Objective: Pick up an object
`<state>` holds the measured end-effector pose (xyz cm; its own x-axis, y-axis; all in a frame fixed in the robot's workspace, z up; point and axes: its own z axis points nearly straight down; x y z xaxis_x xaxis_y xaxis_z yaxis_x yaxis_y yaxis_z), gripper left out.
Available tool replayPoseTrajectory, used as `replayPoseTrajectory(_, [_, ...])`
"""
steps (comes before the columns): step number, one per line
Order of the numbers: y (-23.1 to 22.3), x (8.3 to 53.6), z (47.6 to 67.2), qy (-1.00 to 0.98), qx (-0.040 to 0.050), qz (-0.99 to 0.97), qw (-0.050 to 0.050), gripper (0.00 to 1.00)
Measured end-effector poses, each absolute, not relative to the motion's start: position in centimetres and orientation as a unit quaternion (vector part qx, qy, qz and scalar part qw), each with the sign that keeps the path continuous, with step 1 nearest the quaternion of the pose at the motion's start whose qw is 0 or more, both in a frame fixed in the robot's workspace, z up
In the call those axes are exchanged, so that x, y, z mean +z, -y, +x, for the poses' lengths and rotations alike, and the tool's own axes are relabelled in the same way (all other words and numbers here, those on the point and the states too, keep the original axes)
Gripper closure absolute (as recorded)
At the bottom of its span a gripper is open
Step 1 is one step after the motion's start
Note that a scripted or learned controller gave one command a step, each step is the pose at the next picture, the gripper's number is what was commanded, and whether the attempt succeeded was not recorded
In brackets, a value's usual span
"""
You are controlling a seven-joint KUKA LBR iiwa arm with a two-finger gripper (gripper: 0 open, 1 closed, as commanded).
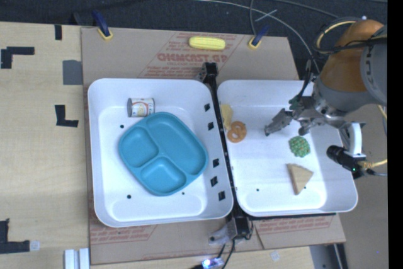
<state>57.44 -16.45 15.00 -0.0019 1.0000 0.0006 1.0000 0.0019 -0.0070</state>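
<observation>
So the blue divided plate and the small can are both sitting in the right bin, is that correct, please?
Not quite: the camera view shows the blue divided plate and the small can both sitting in the left bin, not the right one.

You can read red print on the cardboard sheet (pixel 176 60) under the bins, well away from the hand (pixel 291 123) toward the far edge of the counter: it looks like "CHEMCAST GP", though the last letters are unsure. The small can (pixel 140 107) carries a label too blurred to read.
</observation>
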Motion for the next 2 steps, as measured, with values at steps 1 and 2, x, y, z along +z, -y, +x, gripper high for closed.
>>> replayPoseTrajectory(1, [15.6,10.2,56.9,0.708,0.0017,-0.707,0.002,0.0])
replayPoseTrajectory(2, [15.6,11.4,57.0,0.708,0.0012,-0.706,0.001,1.0])
